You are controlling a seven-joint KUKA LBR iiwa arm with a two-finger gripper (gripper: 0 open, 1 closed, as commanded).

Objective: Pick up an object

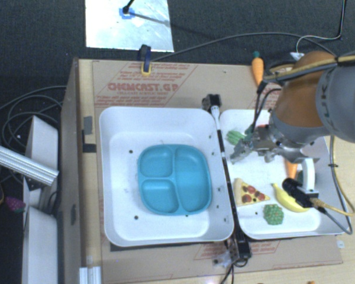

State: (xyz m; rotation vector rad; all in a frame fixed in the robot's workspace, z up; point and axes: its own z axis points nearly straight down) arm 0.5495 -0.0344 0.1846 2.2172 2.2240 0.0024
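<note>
- While I watch from above, I see the worktop (165,81) as a tan board printed with red lettering, carrying two white bins side by side.
- I see the left bin (121,135) holding a blue divided plate (174,178).
- I see the right bin (296,225) holding a pizza slice (251,192), a banana (287,199), a green broccoli piece (274,215) and a green object (235,137) near its upper left corner.
- I see the pincer (244,148) low over the right bin, just beside the green object; I cannot tell how its tips stand.
- I see dark carpet around the worktop, with cables at left and a shiny square sheet (129,15) beyond the far edge.
- I see a carrot (258,70) lying on the board behind the right bin.
</note>
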